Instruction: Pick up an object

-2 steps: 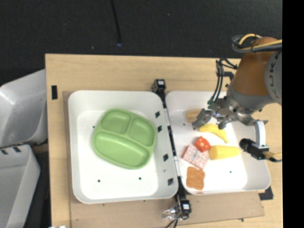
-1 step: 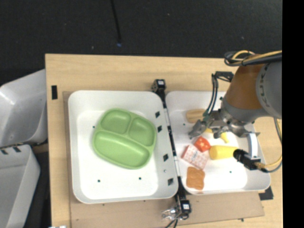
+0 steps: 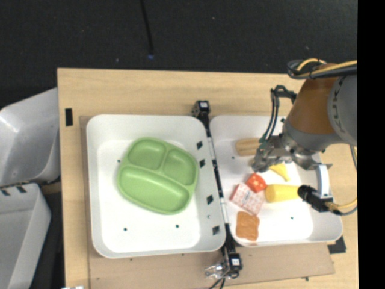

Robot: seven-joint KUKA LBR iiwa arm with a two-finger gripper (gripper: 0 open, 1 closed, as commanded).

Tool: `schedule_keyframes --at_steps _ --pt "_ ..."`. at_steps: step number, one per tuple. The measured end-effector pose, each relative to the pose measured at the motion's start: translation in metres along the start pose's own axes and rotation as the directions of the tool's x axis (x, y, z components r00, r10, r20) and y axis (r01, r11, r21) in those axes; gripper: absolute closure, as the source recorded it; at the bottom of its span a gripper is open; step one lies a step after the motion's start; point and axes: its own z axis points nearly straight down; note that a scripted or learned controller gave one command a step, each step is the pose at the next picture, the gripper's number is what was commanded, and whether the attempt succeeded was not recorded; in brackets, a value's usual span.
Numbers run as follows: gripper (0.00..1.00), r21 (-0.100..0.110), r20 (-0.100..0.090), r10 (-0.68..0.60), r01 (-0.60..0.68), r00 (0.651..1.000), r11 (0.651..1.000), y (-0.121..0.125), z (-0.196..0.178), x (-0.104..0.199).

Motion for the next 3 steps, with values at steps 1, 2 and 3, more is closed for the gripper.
schedule_keyframes --at_steps 1,2,3 --pt "1.0 -0.004 0.001 -0.008 0.008 1.0 1.0 0.001 -0.063 0.005" --pt "1.0 0.001 0.0 -0.008 0.008 1.0 1.0 0.002 -0.074 0.004" --pt "1.0 0.0 -0.001 -0.012 0.012 1.0 1.0 0.012 -0.075 0.054"
